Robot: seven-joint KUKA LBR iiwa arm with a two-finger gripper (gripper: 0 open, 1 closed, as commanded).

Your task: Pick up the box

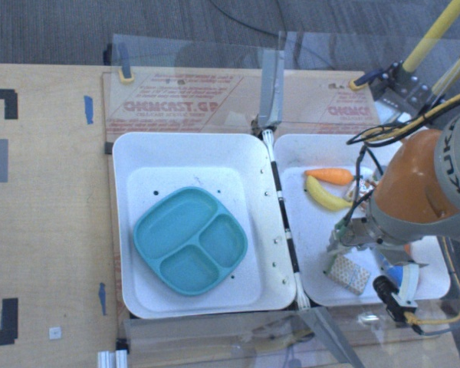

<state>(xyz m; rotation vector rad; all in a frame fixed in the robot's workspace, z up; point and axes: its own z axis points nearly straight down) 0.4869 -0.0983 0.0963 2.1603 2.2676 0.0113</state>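
The fingers' spread could not be told, the gripper (345,245) lying half hidden under the arm (414,182). The box (348,273) lay just below it in the right bin (291,205) on the wooden bench (46,228).

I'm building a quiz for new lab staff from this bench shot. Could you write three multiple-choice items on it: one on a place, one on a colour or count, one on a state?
1. Where does the divided plate lie?
A. In the left bin
B. In the right bin
C. On the bench outside the bins

2. What colour is the plate?
A. Red
B. Teal
C. Black

3. How does the box stand with the task?
A. Lifted clear above the bin
B. Lying on the floor of the right bin
C. Set on the plate

Key: 1 A, the plate fills the middle of the left bin. 2 B, it is teal all over. 3 B, the box rests on the right bin floor just below the gripper, not raised.
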